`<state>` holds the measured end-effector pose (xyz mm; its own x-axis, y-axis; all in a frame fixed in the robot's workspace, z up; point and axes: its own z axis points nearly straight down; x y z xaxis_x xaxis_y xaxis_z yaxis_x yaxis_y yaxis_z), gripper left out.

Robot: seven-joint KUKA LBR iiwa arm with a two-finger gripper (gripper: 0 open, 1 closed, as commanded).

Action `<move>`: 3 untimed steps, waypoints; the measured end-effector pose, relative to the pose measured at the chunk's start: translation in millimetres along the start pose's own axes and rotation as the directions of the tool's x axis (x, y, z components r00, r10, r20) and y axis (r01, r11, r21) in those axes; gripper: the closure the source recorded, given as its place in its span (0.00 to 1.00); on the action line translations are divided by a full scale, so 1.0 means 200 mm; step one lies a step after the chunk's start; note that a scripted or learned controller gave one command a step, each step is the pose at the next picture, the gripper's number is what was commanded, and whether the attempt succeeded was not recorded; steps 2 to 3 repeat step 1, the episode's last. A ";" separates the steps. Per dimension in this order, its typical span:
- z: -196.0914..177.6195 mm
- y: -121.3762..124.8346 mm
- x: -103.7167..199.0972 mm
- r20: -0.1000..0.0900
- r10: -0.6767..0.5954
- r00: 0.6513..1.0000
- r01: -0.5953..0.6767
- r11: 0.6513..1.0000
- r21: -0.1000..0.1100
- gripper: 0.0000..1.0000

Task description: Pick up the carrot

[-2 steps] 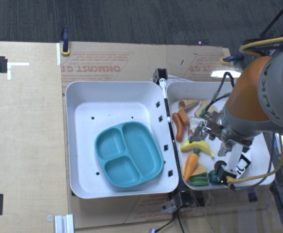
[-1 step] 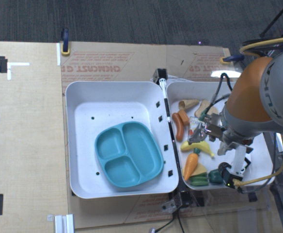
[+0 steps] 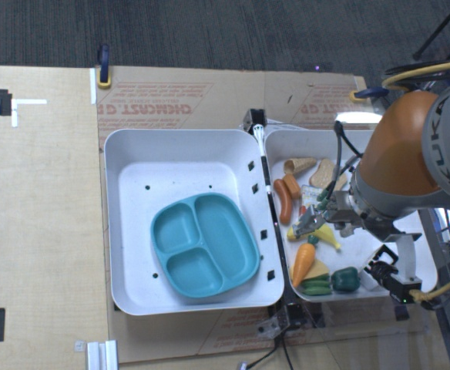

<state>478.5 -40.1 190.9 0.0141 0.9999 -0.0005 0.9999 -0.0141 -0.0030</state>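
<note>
One gripper [image 3: 311,223] hung low in the right bin [image 3: 410,284], fingers apparently slightly apart and clamping nothing, though the view was poor. Carrot [image 3: 303,261] lay just below it, beside a green pepper [image 3: 345,280] and banana [image 3: 329,236].

Bright, even light falls from above, and the shadows are soft. The white bins [image 3: 117,230] gleam with slight glare on their rims. The focus is sharp across the whole bench [image 3: 40,230].
</note>
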 end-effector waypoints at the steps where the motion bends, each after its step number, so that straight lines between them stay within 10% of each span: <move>1: 0.00 0.00 0.06 0.001 -0.184 0.983 0.184 0.983 -0.001 0.00; 3: 0.00 0.00 0.06 0.001 -0.184 0.983 0.184 0.983 -0.001 0.00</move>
